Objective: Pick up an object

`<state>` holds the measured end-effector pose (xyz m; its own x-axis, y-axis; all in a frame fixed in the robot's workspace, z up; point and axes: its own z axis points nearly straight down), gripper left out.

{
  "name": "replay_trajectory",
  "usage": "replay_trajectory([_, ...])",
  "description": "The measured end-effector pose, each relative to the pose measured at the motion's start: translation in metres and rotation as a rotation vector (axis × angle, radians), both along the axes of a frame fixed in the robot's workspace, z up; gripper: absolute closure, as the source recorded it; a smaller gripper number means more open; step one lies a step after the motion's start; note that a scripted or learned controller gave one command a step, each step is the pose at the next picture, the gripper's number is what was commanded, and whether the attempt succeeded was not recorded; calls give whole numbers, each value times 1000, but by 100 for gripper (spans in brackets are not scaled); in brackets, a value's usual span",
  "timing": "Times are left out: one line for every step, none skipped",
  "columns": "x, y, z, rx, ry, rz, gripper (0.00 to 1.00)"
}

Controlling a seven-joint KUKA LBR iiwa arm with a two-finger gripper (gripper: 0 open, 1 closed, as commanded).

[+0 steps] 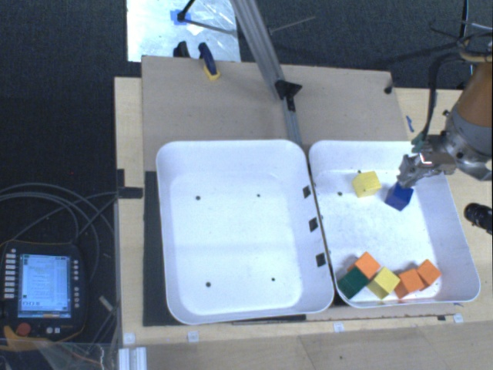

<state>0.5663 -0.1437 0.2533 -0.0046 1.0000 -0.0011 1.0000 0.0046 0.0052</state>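
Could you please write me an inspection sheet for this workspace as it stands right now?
Surface: tan bench bearing two shallow white bins, left bin and right bin, side by side.
Job's things: in the right bin, a yellow block and a blue block near the far end; a green block, a second yellow block and three orange blocks clustered at the near end.
Clutter: small clamps at the bench's far edge.
Grippers: gripper just above the blue block; grasp not confirmed.
Cables: loops on the floor at left.
Surroundings: control pendant, dark carpet, a slanted metal pole.
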Motion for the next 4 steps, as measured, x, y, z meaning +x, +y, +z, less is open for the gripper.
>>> replay_trajectory([2,45,5,3,2,5,100])
replay_trajectory([-2,104,-4,3,3,7,100])
replay_trajectory([1,168,-1,4,3,8,100])
replay_trajectory([-1,222,7,4,3,7,100])
